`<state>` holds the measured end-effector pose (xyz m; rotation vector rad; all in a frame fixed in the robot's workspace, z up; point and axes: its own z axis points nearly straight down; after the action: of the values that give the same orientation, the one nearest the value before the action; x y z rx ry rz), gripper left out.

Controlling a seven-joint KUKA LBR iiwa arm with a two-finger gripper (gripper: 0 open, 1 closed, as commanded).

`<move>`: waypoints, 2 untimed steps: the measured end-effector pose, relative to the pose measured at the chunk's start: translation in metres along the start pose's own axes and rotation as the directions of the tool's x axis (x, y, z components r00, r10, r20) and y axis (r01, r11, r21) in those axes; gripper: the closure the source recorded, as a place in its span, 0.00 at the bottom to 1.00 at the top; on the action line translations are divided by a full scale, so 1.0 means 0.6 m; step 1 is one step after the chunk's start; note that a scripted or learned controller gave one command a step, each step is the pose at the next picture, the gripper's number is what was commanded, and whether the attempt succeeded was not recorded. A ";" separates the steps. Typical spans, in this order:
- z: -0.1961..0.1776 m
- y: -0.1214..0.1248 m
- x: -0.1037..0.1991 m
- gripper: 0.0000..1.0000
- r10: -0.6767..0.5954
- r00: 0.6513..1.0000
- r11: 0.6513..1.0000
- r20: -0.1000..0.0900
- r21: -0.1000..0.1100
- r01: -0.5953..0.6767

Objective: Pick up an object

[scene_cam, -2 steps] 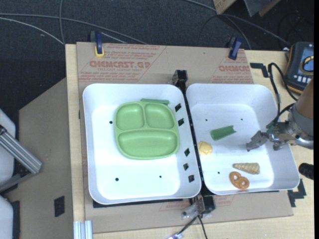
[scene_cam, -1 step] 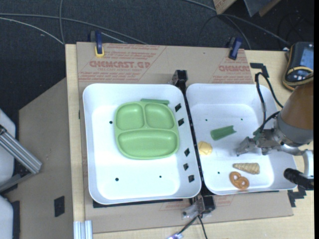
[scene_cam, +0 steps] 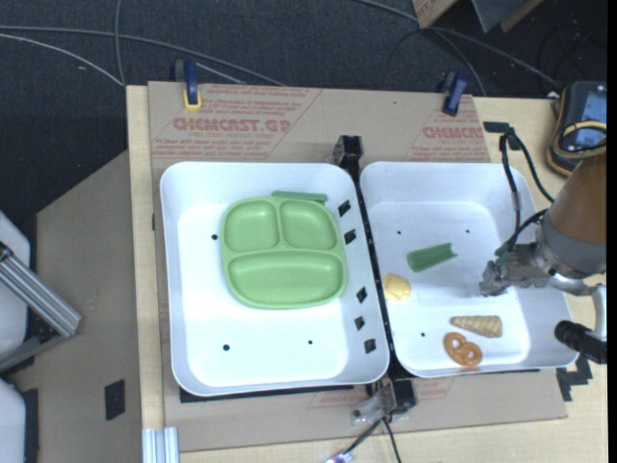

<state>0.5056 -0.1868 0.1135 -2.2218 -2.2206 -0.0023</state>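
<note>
While the grey arm with its orange band (scene_cam: 586, 215) reaches in over the right shallow white plastic bin (scene_cam: 434, 186), we see its claw (scene_cam: 501, 276) low near that bin's right wall, and we cannot tell how the claw stands, as it is dark and small against the wrist. Taking the right bin as our landmark, we find a flat green rectangular block (scene_cam: 430, 257) near its middle, just left of the claw and apart from it. A small yellow rounded piece (scene_cam: 396, 285) lies at the bin's left wall. A tan ridged cone (scene_cam: 478, 325) and an orange pretzel-shaped ring (scene_cam: 463, 349) lie toward its near edge, the ring just below the cone. Left of this bin, touching it along the divider, the second white bin (scene_cam: 193, 336) holds a light green three-compartment plastic plate (scene_cam: 283, 251). Both bins rest on the brown cardboard-covered table (scene_cam: 241, 119).
</note>
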 end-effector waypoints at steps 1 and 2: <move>-0.093 0.004 0.017 1.00 -0.003 1.000 1.000 0.003 -0.005 0.003; -0.171 0.000 0.005 1.00 -0.001 1.000 1.000 0.004 -0.006 0.001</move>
<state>0.5053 -0.1838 0.2163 -2.2251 -2.2265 -0.0043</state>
